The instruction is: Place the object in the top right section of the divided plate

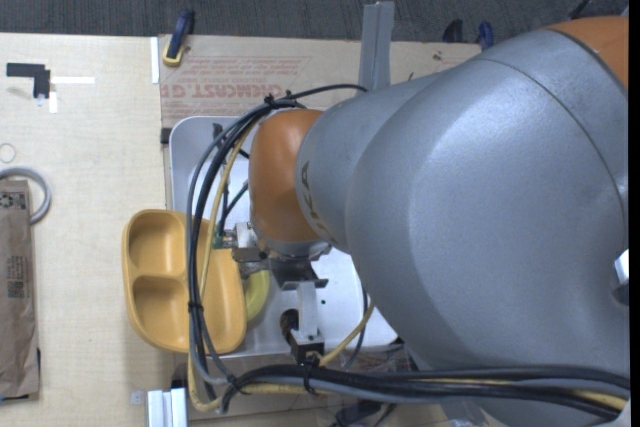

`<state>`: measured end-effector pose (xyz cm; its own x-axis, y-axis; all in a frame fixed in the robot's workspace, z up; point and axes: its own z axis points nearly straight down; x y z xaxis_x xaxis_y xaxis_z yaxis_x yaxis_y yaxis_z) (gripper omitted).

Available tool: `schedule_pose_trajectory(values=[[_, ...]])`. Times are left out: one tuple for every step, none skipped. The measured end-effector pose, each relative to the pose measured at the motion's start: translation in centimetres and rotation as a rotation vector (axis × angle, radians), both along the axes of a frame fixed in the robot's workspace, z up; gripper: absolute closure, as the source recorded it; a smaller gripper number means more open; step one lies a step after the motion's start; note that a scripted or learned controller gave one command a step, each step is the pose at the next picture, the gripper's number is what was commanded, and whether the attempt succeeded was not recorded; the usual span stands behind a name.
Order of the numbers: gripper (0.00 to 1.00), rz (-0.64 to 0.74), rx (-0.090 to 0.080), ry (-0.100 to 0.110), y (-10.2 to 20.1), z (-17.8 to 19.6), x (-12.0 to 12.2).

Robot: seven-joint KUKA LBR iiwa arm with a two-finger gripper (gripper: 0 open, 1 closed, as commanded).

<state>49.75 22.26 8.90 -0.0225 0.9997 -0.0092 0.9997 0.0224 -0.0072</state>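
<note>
A yellow divided plate (165, 280) lies over the left rim of the white bin (190, 140); two of its sections show, and cables cross its right side. A pale yellow-green object (258, 295) lies just right of the plate, partly hidden under the wrist. My gripper (292, 273) hangs below the orange band, right beside that object and close above the bin floor. The arm's large grey body covers the right half of the view and hides most of the gripper.
Brown cardboard (240, 75) lies behind the bin, with a blue and yellow clamp (179, 36) at its left corner. A brown paper bag (15, 290) rests at the far left of the bench. A small black bracket (30, 75) sits at the upper left.
</note>
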Motion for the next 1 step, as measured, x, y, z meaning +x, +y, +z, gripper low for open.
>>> schedule_pose_trajectory(values=[[1.00,-0.252,0.004,-0.006,0.08,0.17,6.30]])
